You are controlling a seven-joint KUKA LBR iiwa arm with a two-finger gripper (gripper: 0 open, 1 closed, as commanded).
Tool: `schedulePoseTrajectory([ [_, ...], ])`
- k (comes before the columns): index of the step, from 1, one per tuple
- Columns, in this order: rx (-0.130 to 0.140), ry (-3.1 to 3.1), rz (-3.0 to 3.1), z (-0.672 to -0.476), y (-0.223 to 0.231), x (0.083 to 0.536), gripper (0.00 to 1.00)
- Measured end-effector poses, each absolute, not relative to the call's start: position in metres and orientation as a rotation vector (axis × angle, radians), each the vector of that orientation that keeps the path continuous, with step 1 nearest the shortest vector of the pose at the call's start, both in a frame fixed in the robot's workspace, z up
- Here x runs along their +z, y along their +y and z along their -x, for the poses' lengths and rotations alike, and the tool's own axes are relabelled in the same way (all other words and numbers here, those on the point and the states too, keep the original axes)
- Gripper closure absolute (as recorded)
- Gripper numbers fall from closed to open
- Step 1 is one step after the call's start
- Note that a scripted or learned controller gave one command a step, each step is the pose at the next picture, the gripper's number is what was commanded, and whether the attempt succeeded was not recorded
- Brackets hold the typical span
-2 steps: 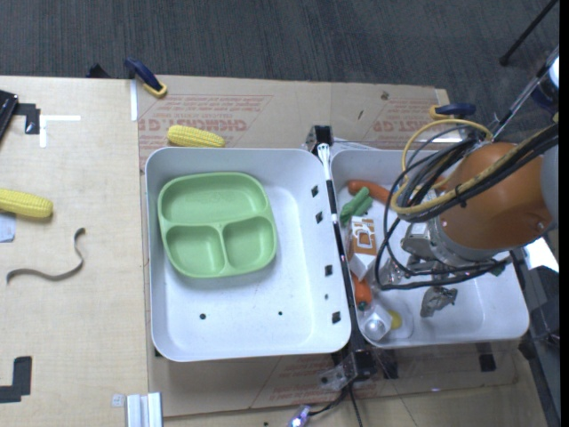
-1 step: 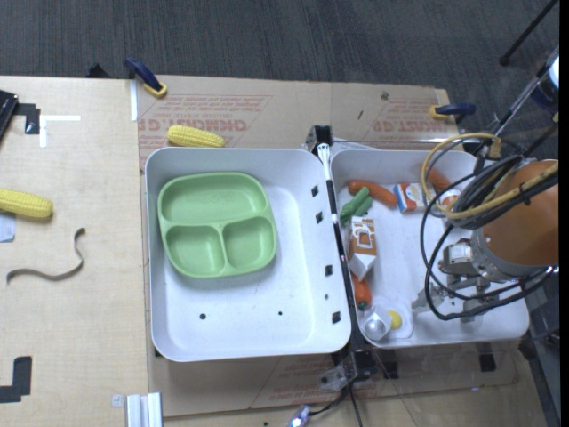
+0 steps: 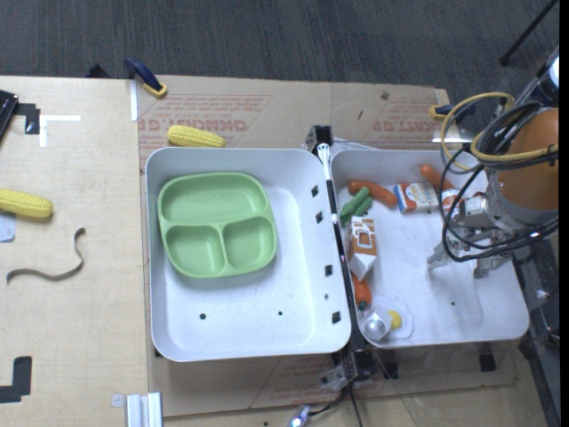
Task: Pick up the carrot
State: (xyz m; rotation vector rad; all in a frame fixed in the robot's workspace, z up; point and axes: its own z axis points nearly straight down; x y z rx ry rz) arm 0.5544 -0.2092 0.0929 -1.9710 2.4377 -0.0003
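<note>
The carrot [image 3: 374, 190] is an orange stick lying at the back left of the right bin [image 3: 498, 323], next to a green vegetable [image 3: 356, 205]. My gripper [image 3: 459, 264] hangs over the middle right of that bin, pointing down, well to the right of the carrot and nearer the front. Its fingers stand apart, open, with only bare bin floor between them. Cables loop around the wrist below the orange band [image 3: 533, 163].
The right bin also holds a small carton [image 3: 362, 244], a white and orange box [image 3: 418, 197], a small orange piece [image 3: 362, 292] and a silver item [image 3: 375, 326]. A green divided plate [image 3: 216, 223] lies in the left bin [image 3: 249, 327]. Corn cobs [image 3: 195, 136] lie outside.
</note>
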Motion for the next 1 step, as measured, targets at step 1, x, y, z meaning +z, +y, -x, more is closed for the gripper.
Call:
schedulePoseTrajectory([
  [1, 0.004, 2.364, 2.063, -0.4975, -0.1041, 0.0917, 0.00],
])
